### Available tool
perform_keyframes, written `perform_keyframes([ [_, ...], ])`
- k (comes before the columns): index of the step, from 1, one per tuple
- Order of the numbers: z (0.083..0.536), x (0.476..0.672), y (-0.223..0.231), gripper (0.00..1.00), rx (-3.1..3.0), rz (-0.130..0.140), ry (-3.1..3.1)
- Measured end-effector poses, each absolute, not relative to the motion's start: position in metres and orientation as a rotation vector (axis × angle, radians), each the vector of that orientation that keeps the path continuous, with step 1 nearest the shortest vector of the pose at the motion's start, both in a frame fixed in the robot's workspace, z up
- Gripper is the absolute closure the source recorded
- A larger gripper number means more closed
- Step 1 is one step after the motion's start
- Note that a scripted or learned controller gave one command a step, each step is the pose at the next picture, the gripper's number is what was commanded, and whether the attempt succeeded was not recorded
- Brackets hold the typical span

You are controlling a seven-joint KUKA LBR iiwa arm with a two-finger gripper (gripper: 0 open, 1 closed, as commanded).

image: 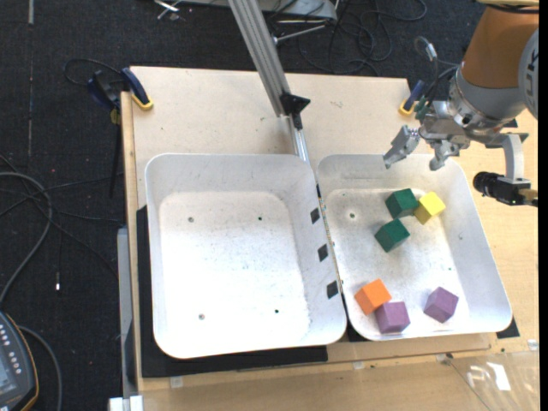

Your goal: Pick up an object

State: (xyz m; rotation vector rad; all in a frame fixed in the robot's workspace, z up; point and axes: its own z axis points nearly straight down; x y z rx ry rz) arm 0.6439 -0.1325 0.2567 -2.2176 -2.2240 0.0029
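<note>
**Blocks wait near of the spread fingers**

Blocks lie in the right bin [479,229]: two green ones [401,202] [392,235] and a yellow one [430,205] clustered at the far end, then an orange one [372,295] and two purple ones [393,316] [441,304] at the near end. The gripper [421,151] hangs over the bin's far rim, its fingers spread with nothing between them. The far green block and the yellow one, touching each other, lie just near of the fingers and are the closest candidates; a short move toward the near side and down would likely reach them. Their contact may crowd a grasp, while the other green block sits slightly apart. The left bin [171,178] is alongside on the pale bench [214,110]. A metal strut [257,41] slants over the bench's far side, well clear of the arm.
</note>
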Motion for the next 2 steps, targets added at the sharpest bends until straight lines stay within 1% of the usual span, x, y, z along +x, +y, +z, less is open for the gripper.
perform_keyframes([
  [1, 0.1238, 0.6503, -0.1878, 0.00, -2.228, -0.013, -2.235],
  [2, 0.1331, 0.6507, -0.1885, 1.00, -2.231, -0.013, -2.237],
])
